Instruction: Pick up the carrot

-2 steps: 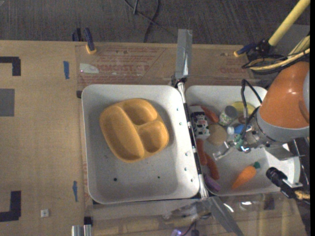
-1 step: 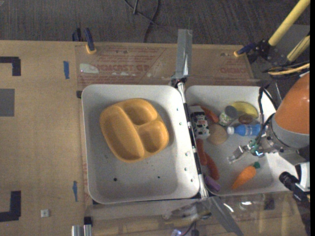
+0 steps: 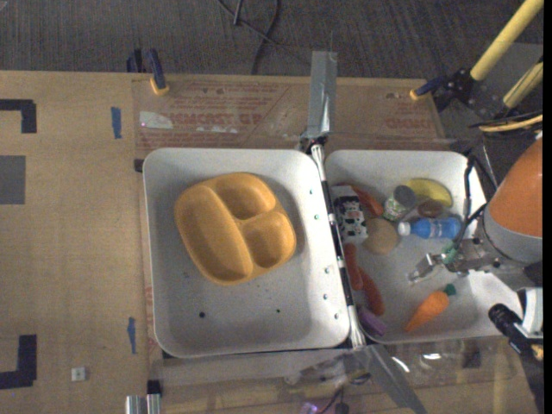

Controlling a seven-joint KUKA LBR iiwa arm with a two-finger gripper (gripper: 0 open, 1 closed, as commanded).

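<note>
Right, the carrot (image 3: 429, 310) lies in the right bin (image 3: 392, 164), down toward its near edge and over on the arm's side. Its long axis runs on a slant: the green leafy end points up and to the right, the orange tip down and to the left, toward the bin's near wall. It rests flat on the white floor with nothing touching it.

The end effector (image 3: 429, 268) hangs just above and beside the carrot's green end, reaching in from the right below the arm's orange band (image 3: 524, 201). Whether it is clenched or released I cannot tell from here; the metal parts blur together. Nothing is visibly held in it.

Further up in the same bin sits a cluster: a blue bottle (image 3: 431, 228) on its side, a yellow banana (image 3: 431, 190), a small can (image 3: 399, 203) and a brownish round thing (image 3: 382, 236). A long red piece (image 3: 364, 281) lies along the bin's left wall.

The left bin (image 3: 172, 317) carries a yellow divided plate (image 3: 234, 227), well apart from the carrot. Both bins sit on the bench (image 3: 69, 231).
</note>
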